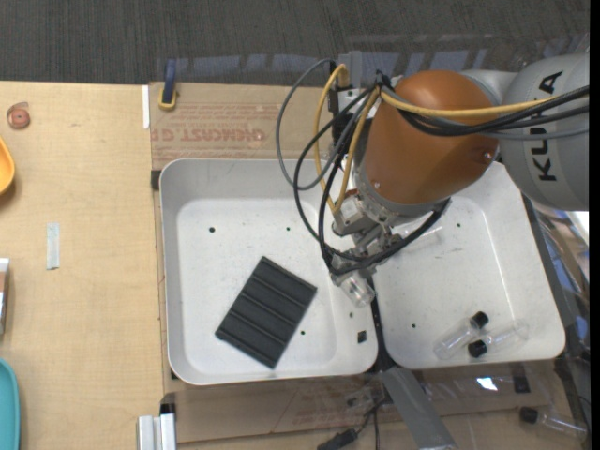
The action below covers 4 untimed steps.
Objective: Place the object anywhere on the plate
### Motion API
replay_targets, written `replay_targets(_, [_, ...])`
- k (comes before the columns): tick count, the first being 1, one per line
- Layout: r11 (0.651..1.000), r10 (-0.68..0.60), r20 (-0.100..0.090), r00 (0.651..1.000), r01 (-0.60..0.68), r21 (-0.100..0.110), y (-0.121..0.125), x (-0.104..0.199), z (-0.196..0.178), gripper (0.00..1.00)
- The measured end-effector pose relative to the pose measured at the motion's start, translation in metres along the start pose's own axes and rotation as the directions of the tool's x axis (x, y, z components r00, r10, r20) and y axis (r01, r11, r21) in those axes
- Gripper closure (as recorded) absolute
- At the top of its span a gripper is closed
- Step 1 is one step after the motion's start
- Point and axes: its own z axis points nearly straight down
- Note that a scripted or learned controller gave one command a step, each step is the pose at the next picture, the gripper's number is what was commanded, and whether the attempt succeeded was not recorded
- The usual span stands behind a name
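Observation:
A black ribbed rectangular plate [267, 310] lies tilted on the floor of the left bin [187, 251], toward its front. A clear plastic object with black caps [476, 335] rests near the front of the right bin [525, 279]. My gripper [355, 286] hangs below the orange wrist band [431, 139], over the seam between the two bins. It is right of the plate and well left of the clear object. Its tip looks pale and glassy, and the arm hides most of it from above.
Black and yellow cables [323, 157] loop off the wrist over the back of the left bin. A small black speck [361, 337] lies by the left bin's right wall. Cardboard [225, 120] lies under the bins, and a wooden table [75, 251] stands to the left.

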Motion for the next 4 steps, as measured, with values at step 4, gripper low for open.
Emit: replay_targets(4, [0.842,-0.539,0.002,0.842,0.539,-0.003,0.017,-0.038,-0.059,1.0])
